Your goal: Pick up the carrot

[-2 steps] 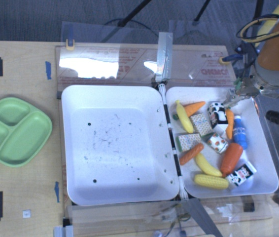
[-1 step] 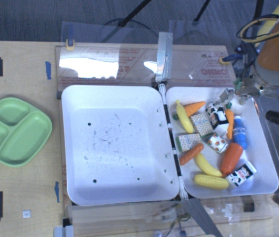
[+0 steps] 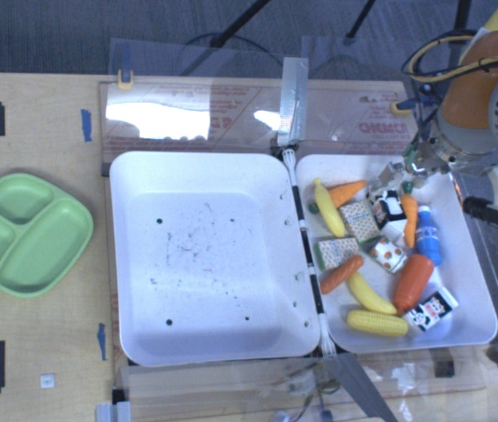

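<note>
While the arm reaches in from the right, its gripper hangs over the far edge of the right bin, above the back of the heap of toy groceries. At this slant, whether it is released or clenched cannot be told, and nothing can be seen held in it.

The carrot, a short orange tapered piece, lies near the far left corner of the right bin, just beside a yellow banana that runs along the bin's left wall. It sits to the left of the gripper and apart from it, with a black-and-white box between them. 3 other orange or red-orange tapered pieces lie in the same bin: 1 small one next to a blue bottle, 1 larger red-orange one below that bottle, and 1 near the left wall. Which of these are also carrots is hard to tell.

2 checkered packets rest in the middle of the pile. A second banana and an ear of corn lie toward the near edge, with another black-and-white box just to the right of the corn.

Touching the right bin along its side, the left bin shows faint scuff marks on its floor. A green divided plate sits on the wooden bench, well apart to the left.
</note>
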`<action>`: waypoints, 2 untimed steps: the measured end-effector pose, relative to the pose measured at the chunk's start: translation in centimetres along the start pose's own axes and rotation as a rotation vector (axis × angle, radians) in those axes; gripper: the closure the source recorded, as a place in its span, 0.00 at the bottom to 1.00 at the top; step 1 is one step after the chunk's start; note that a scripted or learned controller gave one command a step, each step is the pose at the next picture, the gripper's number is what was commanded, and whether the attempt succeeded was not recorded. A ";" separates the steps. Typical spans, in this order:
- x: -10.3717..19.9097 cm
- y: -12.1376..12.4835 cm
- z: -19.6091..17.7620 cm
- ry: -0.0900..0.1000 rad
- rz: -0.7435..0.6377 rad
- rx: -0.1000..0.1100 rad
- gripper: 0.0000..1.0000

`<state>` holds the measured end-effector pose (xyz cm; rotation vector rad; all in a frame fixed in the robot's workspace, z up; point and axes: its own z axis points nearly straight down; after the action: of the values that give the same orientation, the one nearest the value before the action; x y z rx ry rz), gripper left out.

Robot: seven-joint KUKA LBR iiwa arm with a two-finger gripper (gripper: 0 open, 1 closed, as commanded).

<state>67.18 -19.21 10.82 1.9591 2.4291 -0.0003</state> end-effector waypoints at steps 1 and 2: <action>-1.8 -2.7 -0.1 0.002 -0.186 -0.031 0.00; -1.4 -0.6 -2.7 0.014 -0.223 0.005 0.00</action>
<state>66.86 -20.61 13.50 1.6850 2.6441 0.0036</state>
